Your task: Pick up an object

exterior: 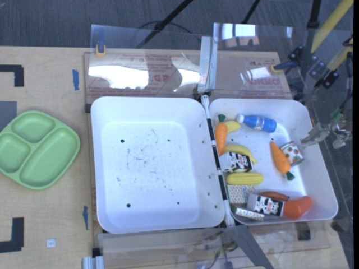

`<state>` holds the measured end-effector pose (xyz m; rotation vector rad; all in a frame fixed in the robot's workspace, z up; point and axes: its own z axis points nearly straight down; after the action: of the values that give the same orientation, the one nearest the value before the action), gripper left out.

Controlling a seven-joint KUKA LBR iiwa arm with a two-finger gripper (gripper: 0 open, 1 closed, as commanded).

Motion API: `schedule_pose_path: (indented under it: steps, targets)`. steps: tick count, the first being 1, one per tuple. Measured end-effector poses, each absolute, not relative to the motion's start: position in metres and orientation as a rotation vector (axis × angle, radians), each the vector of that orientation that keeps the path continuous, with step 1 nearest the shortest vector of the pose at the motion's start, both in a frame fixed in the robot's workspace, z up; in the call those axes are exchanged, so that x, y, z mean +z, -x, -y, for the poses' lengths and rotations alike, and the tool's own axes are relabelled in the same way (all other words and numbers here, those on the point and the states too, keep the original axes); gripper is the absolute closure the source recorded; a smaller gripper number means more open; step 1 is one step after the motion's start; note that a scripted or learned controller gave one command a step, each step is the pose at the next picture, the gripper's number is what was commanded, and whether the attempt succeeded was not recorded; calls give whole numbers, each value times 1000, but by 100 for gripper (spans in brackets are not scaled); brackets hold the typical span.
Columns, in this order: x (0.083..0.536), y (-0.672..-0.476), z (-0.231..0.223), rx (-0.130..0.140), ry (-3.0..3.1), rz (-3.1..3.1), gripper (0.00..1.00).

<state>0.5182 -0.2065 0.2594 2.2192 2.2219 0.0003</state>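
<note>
The right bin (320, 167) holds the loose objects. A blue bottle (257, 122) lies at the back, with an orange carrot (221, 137) and a banana (242, 151) to its left. A second carrot (280, 158) lies beside a small patterned packet (292, 152). A yellow corn cob (244, 178), a cow-print carton (264, 205) and a red-orange piece (298, 206) sit toward the front. My gripper (324, 134) shows as a pale grey part over the bin's right rim, just right of the packet and touching no object.
The left bin (106, 150) stands beside the right one, a raised divider (215, 150) between them. A green sectioned plate (37, 148) lies on the bench at far left. Clear panels stand behind both bins. Tripod legs and a yellow bar rise at the back right.
</note>
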Motion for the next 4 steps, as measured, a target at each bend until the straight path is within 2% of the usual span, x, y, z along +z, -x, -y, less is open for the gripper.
schedule_pose_path:
  steps: [1, 2, 3, 4]
  targets:
    - [270, -519, 207, 2, -2217, -2221, 100]
    - [270, -519, 207, 2, -2217, -2221, 0]
    - [168, -542, 206, 0, -2109, -2328, 0]
    - [88, -538, 214, 20, -1775, -2597, 0]
